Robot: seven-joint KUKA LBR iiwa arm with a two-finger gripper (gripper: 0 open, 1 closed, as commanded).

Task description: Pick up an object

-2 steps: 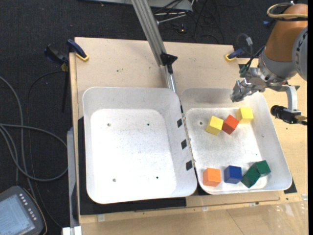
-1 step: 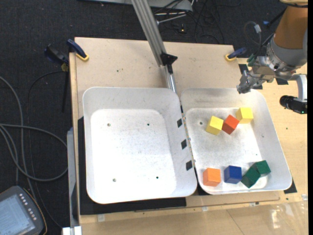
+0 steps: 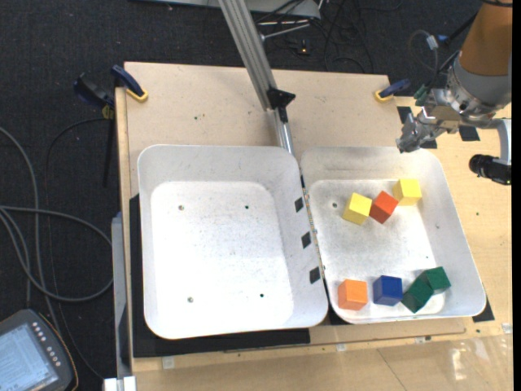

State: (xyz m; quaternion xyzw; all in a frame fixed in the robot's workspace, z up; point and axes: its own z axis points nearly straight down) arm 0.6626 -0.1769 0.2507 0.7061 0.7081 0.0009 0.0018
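Observation:
Several coloured blocks lie in the right bin. Near its far side a yellow block, a red-orange block and a second yellow block sit close together. Along its near edge are an orange block, a blue block and two green blocks touching each other. My gripper hangs above the far right rim of that bin, beyond the second yellow block, with nothing seen in it.
The left bin sits beside the right one on the wooden bench. A slanted metal pole crosses the back and ends between the bins. Clamps grip the bench's far corners. Cables lie on the dark floor at left.

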